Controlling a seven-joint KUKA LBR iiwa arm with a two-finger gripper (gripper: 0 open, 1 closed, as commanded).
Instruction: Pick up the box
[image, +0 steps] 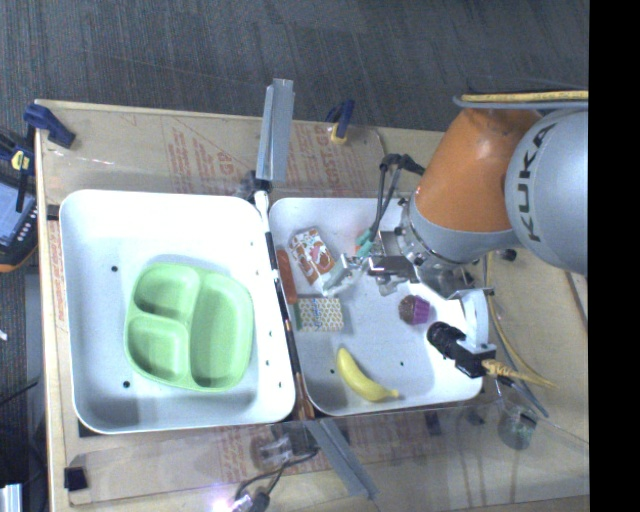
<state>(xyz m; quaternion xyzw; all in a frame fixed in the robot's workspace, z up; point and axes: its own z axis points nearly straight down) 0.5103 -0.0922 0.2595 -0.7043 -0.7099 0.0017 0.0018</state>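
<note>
Showing the metal two-finger gripper (355, 268) hanging low inside the right-hand shallow white bin (452, 392), tip pointing toward the bin's left half; not permitting a reading of whether open or closed, and not showing anything caught in it. Lying just beside that tip, toward the bin's upper left, the small red-and-white printed cardboard box (311, 252), tilted in plan and resting on the bin floor, apparently not yet lifted. Crowding the box: a thin reddish-brown stick (285, 275) running along the dividing wall on its far side, and a flat square speckled packet (320, 314) just below. Sitting nearer the wrist, a small purple lump (415, 309); lying toward the near wall, a yellow banana (366, 378). Resting well apart in the left-hand white bin (80, 230), a pale green divided plastic plate (190, 325).

Risking, by judgement: pushing the box against the dividing wall instead of straddling it, owing to its skewed angle; closing on the packet or stick instead, owing to the close packing.

Reaching in from the right, the grey arm with its orange band (470, 180) bending over the bin, wrist turned downward and leftward.
</note>
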